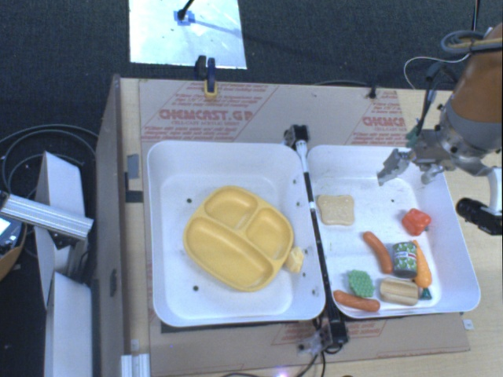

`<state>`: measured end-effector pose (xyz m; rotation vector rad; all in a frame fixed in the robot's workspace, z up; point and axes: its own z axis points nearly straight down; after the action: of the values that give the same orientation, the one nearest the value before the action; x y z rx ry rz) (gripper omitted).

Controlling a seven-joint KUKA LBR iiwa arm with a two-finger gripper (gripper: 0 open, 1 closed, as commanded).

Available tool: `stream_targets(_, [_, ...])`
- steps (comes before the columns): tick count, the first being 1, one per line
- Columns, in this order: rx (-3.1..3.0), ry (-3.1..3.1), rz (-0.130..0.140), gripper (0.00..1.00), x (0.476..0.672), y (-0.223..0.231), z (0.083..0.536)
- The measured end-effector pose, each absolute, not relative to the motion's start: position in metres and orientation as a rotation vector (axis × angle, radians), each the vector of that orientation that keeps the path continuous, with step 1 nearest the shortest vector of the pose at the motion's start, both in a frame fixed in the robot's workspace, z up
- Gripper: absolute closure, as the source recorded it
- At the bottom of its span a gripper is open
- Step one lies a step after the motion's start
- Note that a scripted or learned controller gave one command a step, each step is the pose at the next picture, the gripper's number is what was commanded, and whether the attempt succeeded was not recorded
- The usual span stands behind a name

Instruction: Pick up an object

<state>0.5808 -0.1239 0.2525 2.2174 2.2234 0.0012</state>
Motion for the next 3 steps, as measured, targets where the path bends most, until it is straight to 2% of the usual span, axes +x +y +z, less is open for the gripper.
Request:
stream_targets(1, [2.221, 2.223, -0.001, 0.0, 0.519, -0.132, 0.183])
stream_targets(2, [2.22, 2.223, 0.0, 0.0, 0.515, -0.141, 0.109])
stream_targets(3, [2.214, 2.219, 0.006, 0.0, 0.505, -0.15, 0.085])
